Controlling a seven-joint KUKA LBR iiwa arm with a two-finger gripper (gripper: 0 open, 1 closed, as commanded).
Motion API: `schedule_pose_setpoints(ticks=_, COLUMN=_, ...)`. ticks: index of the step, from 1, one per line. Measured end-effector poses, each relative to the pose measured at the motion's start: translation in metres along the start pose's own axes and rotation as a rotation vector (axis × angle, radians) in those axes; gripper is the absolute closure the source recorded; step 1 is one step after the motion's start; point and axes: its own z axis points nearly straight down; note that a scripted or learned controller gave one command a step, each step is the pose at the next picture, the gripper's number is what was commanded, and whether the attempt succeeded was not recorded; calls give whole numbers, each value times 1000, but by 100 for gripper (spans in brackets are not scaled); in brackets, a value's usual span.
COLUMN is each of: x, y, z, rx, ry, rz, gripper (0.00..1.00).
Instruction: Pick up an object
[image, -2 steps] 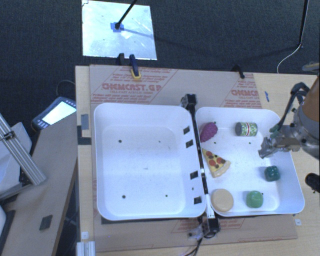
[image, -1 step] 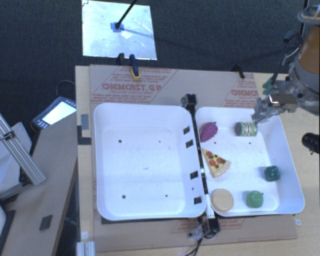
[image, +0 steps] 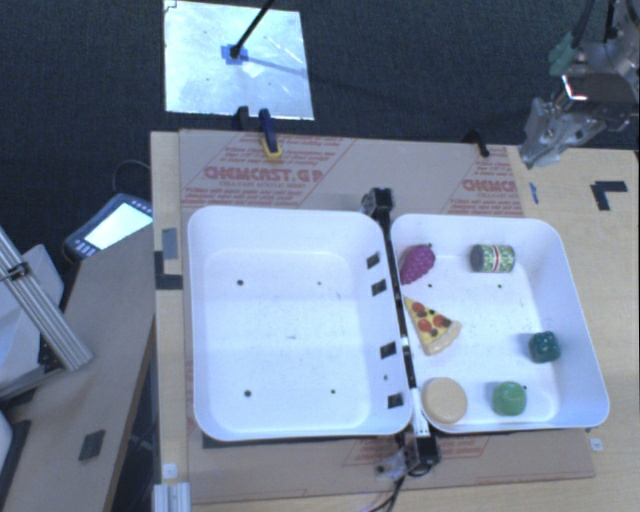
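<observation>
A: Where do we stand with the gripper (image: 553, 125)?

B: We see it at the top right of the camera view, above the bench and beyond the far rim of the right bin (image: 575, 300). Nothing sits between it and the bench, so we judge it carries nothing; how wide it is set, we cannot tell from this slant.

A: And what can we go for?

B: Everything lies in the right bin. Nearest to us is the small striped can (image: 493, 258), lying on its side with its long axis running across the bin, left to right. It sits toward the viewer and a little left of the gripper. Beside it to the left we have the purple grape bunch (image: 417, 263), then the pizza slice (image: 432, 326) near the divider.

A: The rest?

B: Along the near side we see the tan round cookie (image: 445, 400), a green fruit (image: 509, 397), and a dark green piece (image: 544, 346) by the right wall. For the can, we would close across its short width.
</observation>
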Motion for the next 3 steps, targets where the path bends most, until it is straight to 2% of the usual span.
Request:
schedule_pose_setpoints(ticks=1, x=82, y=-52, z=8, rx=19, ry=1, rz=-3, gripper=100)
schedule_pose_setpoints(ticks=2, x=173, y=-50, z=9, rx=19, ry=2, rz=-3, gripper=100)
schedule_pose_setpoints(ticks=3, x=236, y=-43, z=9, rx=19, ry=1, rz=1, gripper=100)
